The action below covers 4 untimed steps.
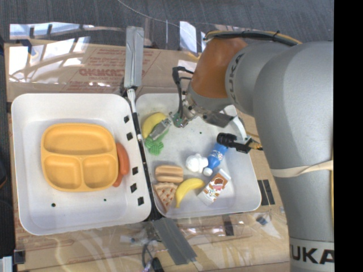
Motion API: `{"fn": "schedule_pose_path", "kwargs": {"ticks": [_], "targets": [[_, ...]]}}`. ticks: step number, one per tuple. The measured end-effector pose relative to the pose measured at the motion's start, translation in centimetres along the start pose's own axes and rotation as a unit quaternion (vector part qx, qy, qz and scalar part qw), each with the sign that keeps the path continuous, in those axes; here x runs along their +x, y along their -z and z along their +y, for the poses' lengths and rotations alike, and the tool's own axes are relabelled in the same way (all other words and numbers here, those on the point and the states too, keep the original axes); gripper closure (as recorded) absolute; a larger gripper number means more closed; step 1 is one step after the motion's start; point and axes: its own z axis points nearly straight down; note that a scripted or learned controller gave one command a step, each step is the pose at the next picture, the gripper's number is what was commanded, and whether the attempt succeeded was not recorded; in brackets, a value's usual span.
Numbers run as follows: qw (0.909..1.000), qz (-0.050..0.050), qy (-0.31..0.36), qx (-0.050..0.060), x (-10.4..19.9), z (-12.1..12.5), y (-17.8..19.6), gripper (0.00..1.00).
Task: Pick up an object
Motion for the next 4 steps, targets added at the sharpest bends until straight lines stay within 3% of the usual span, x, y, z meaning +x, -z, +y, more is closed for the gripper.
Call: {"fn": "schedule_pose_path", "kwargs": {"ticks": [1, 2, 3, 4], "targets": [[0.9991, 0.001, 0.043, 0.002, -1.2, 1.1, -0.3, 0.00], [1.0000, 0.001, -0.003, 0.003, 3.7, 3.5, 9.6, 0.00], [0.9999, 0.004, -0.013, 0.008, 6.5, -3.4, 9.2, 0.00], [0.9923, 0.004, -0.124, 0.009, -1.4, -2.9, 0.6, 0.00]]}}
